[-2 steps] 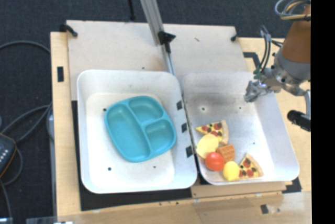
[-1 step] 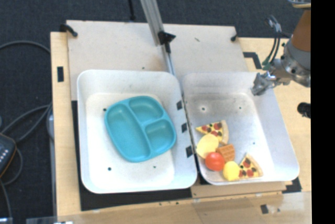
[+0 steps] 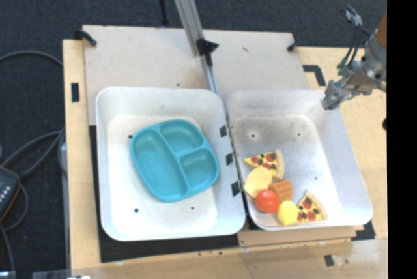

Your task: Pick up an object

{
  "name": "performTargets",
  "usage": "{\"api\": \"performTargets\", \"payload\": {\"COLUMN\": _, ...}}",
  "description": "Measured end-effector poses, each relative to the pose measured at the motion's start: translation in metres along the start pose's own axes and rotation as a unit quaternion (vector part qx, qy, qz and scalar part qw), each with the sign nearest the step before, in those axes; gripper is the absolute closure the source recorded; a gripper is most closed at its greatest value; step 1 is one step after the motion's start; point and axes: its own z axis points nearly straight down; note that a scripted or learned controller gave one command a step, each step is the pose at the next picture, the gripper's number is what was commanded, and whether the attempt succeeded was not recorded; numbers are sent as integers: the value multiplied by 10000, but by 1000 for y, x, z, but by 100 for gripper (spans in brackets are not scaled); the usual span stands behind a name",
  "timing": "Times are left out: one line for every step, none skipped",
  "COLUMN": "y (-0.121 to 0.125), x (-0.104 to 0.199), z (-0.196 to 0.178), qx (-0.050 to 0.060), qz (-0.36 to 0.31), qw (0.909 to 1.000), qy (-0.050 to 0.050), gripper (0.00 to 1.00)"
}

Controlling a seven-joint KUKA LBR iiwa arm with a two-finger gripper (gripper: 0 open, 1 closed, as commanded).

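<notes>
Toy food lies in the near part of the right bin [image 3: 332, 154]: a pizza slice [image 3: 266, 160], a pale yellow piece [image 3: 258, 180], a red tomato [image 3: 266, 200], a small brown waffle [image 3: 282, 189], a yellow lemon [image 3: 287, 212] and a second pizza slice [image 3: 311, 207]. My gripper [image 3: 333, 96] hangs over the far right corner of that bin, well away from the food, with nothing seen in it.
A blue divided plate [image 3: 174, 159] lies in the left bin [image 3: 117, 206]. A slanted metal post [image 3: 186, 0] rises behind the bins. Cables run along the arm [image 3: 365, 62] at the right edge.
</notes>
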Motion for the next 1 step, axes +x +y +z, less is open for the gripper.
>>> {"api": "performTargets", "payload": {"y": -3, "x": 45, "z": -5, "qx": 20, "qz": -9, "qw": 10000, "qy": 13, "gripper": 100}}
